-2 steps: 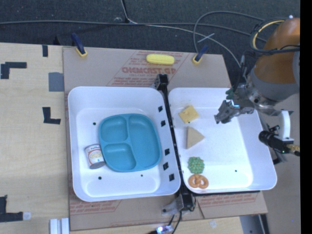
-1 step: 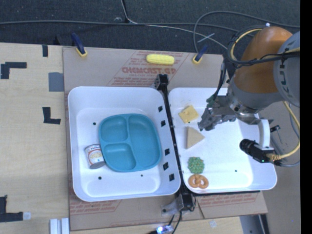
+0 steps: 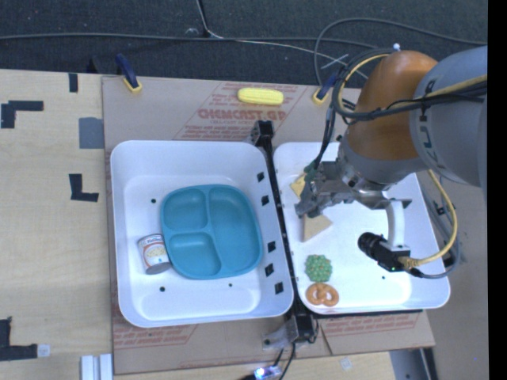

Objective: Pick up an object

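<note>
The gripper is hovering over the tan wedge at its 6 o'clock, nothing lifted yet, grip state unreadable.

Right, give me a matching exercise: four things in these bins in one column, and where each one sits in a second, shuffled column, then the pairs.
Things:
1. blue divided plate
2. small can
3. pretzel
4. green broccoli piece

Places:
A. right bin, nearest its front edge
B. left bin, middle
C. right bin, just behind the pretzel
D. left bin, against the plate's left side

Pairs: 1-B, 2-D, 3-A, 4-C
</note>
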`<state>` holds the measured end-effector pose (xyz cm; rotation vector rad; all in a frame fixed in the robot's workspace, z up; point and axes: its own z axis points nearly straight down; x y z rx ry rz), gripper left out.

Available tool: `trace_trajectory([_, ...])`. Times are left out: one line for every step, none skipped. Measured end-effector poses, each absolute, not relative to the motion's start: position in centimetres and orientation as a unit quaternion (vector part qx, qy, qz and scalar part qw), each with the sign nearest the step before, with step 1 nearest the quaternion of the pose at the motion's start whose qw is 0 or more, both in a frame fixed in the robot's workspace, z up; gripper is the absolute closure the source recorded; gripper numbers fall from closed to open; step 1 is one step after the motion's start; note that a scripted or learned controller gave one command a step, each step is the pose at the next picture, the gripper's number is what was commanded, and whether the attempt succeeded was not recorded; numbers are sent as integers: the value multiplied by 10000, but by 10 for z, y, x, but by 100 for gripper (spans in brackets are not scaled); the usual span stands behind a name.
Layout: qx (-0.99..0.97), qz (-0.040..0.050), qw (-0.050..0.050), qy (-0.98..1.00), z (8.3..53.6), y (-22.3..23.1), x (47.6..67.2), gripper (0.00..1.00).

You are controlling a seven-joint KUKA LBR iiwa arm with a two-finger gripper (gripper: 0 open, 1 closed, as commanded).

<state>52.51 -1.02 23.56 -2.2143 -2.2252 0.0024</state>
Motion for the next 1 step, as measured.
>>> trace_trajectory([-7050, 11, 15, -7092, 225, 45, 525, 100])
